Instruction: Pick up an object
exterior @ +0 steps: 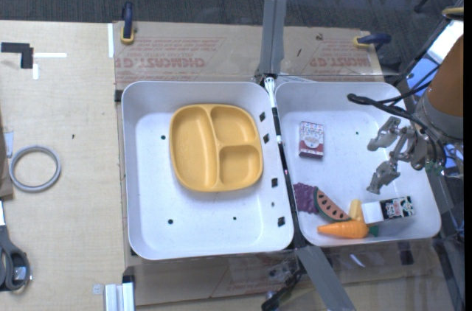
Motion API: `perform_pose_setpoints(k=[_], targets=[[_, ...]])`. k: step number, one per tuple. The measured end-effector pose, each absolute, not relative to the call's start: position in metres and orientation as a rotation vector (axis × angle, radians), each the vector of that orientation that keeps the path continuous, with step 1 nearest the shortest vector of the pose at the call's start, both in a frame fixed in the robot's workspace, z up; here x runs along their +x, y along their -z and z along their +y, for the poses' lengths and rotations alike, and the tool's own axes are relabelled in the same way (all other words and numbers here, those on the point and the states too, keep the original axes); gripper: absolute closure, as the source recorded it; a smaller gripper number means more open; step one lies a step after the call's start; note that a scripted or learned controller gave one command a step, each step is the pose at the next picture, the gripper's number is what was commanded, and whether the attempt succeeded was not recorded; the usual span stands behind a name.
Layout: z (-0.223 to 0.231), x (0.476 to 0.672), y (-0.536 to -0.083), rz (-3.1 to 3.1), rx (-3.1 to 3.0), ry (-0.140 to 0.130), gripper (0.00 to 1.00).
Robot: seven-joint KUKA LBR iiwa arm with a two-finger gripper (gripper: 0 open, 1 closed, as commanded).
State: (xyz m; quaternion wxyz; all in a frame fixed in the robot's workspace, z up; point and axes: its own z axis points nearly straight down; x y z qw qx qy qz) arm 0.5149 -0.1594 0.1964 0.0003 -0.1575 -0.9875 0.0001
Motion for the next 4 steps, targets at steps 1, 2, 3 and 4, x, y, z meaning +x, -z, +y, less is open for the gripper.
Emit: perform_pose_setpoints(k=[1, 2, 3, 4], targets=[[-0.139, 0.54, -0.133, -2.922, -1.152, -0.002, 0.0], [-0.096, 0.481, -0.103, -2.662, -1.663, -0.003, 0.0], [-0.159, 0.477, -0.091, -2.681, -1.636, -0.002, 0.0], [-0.158, 0.478, -0.1, -2.684, -1.631, -0.002, 1.0]])
